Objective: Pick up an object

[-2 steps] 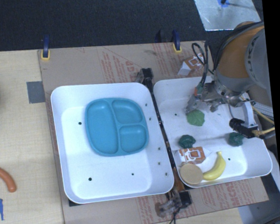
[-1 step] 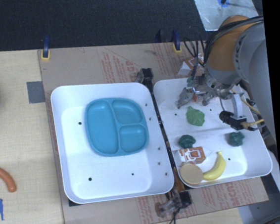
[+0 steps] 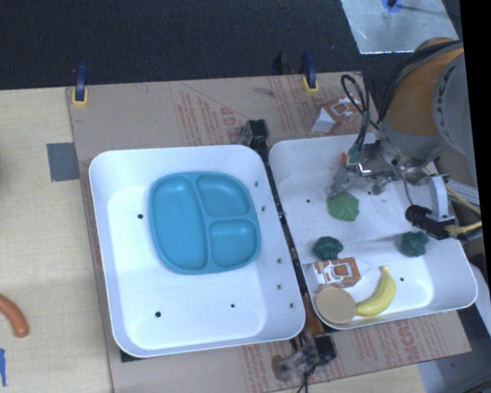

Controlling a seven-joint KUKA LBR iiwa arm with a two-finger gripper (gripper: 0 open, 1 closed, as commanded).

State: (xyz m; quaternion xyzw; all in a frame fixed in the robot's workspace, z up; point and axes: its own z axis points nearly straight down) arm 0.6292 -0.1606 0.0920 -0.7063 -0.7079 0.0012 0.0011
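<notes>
We see the table [image 3: 34, 257] spread across the frame, with a brown cardboard sheet [image 3: 175, 111] laid over its middle. On the sheet sit two white bins: the left bin [image 3: 127, 317] fills the centre and carries a blue divided plate [image 3: 204, 221], and the right bin [image 3: 446, 279] lies just beside it toward the right of the frame.

The arm [image 3: 431, 93] comes in from the upper right, its orange band showing above the wrist, and bends down over the upper part of the right bin. Its hand [image 3: 360, 170] hangs at the bin's upper middle, just above a green broccoli piece [image 3: 345, 206]. We cannot tell how far the hand is open, nor whether it touches that piece.

Lower in the same bin we find a yellow banana [image 3: 378, 295] at the bottom edge, a round tan disc [image 3: 334, 305] touching its left end, a small printed card [image 3: 336, 271] above the disc, a dark green piece [image 3: 327, 247] near the centre, and another [image 3: 413, 242] toward the right.

At the far left of the table lies a sausage [image 3: 6, 312].
</notes>
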